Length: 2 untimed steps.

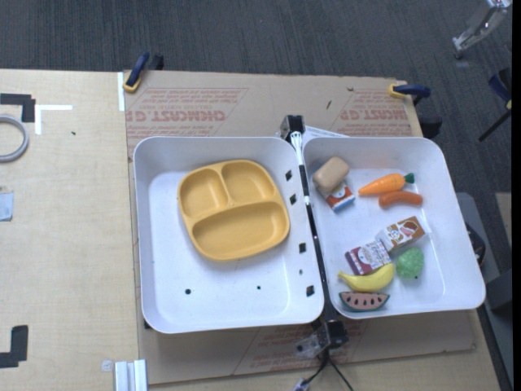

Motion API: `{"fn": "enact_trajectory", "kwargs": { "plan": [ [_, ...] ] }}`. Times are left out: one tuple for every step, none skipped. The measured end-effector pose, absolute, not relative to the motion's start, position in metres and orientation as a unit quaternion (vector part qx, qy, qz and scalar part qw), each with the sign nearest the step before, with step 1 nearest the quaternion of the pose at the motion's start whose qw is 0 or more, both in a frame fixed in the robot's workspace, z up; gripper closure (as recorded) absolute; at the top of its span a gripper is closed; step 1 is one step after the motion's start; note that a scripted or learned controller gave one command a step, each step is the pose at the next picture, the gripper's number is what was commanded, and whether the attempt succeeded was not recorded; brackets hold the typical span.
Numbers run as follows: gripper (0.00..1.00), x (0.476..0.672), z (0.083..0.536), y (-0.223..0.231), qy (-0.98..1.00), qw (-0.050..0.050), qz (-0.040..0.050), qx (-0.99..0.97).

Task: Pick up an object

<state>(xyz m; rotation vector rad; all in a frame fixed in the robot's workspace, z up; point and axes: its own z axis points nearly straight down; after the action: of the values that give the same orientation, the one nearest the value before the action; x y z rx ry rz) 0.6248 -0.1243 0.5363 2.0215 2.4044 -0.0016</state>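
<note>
**Toys wait in the right bin, arm parked off to the side**

The pincer (482, 24) sits far off at the upper right, well clear of both bins; whether it is wide or narrow cannot be told from here, and nothing shows between its tips.

All the pickable things lie in the right bin (453, 218), loosely spread so each can be reached from above: a carrot (389, 184), a bread roll (331, 172), a small carton (402, 233), a banana (368, 279) and a watermelon slice (364, 300).

The left bin (155, 243) holds a yellow divided plate (234, 209), probably a drop spot. Both bins rest on cardboard (187, 108) clamped to the tabletop (65, 218), likely to stop sliding.
</note>
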Motion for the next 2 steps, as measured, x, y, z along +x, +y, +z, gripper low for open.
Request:
{"fn": "enact_trajectory", "kwargs": {
  "plan": [
    [0.00, 0.630, 0.528, -0.062, 0.715, 0.000, -0.0010, 0.699],
    [0.00, 0.610, 0.540, 0.000, 0.669, 0.000, -0.0008, 0.743]
  ]
}}
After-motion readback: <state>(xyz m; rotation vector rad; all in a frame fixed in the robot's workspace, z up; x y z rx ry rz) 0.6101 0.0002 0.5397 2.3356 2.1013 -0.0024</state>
